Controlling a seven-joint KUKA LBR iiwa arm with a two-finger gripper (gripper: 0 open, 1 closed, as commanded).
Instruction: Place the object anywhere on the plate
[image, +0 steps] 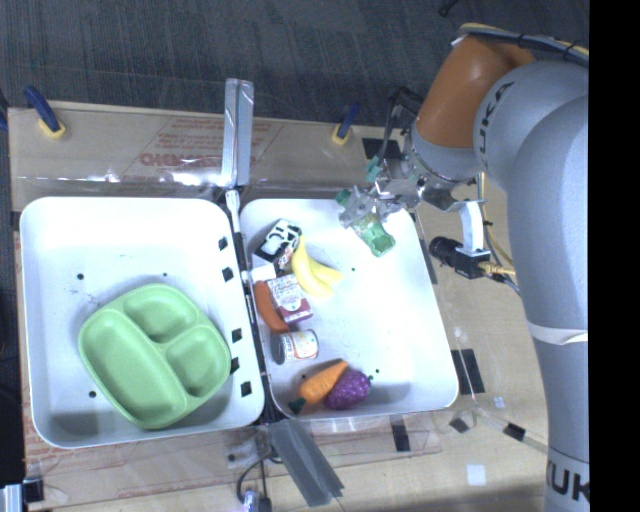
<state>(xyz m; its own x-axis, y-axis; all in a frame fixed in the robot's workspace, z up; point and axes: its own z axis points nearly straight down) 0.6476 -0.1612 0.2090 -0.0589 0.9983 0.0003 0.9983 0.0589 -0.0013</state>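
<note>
Plate (152, 352), green and sectioned, sits in the left bin (50, 240), well left of and below the gripper (372, 212), nothing on it. Gripper hangs over the right bin's (420, 330) upper right, clamped on a small green-clear object (377, 236) that dangles below the fingers. Pick looks done; carry across the divider and release remain. Banana (312, 272), carrot (322, 382) lie lower left of it.

grey arm reaching from right, gripper (372, 212) pointed down-left
</note>
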